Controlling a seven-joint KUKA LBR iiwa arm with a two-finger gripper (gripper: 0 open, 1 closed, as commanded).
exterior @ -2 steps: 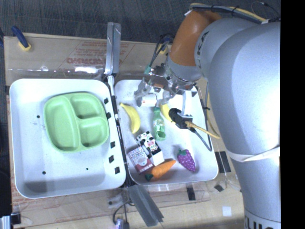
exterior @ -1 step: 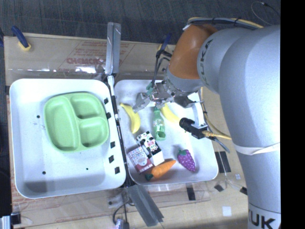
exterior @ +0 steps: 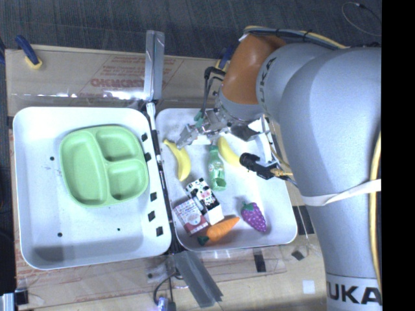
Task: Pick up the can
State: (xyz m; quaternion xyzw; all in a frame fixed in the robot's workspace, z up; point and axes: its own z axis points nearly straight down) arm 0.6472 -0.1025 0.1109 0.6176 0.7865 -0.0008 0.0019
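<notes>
Below claw [exterior: 202,127], can [exterior: 189,214], near carrot [exterior: 220,229]

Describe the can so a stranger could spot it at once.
Look in the right bin, the one crowded with toy food. Near its front edge lies a small red-and-white can, beside a black-and-white carton and just above the carrot. It is the only red-labelled cylinder there.

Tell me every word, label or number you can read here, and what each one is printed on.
"UKA": on the grey arm's base, its first letter hidden at the edge.
Red print on the cardboard behind the bins: too faint and blurred to read.
Labels on the red can and the black-and-white carton: too small to read.
</notes>
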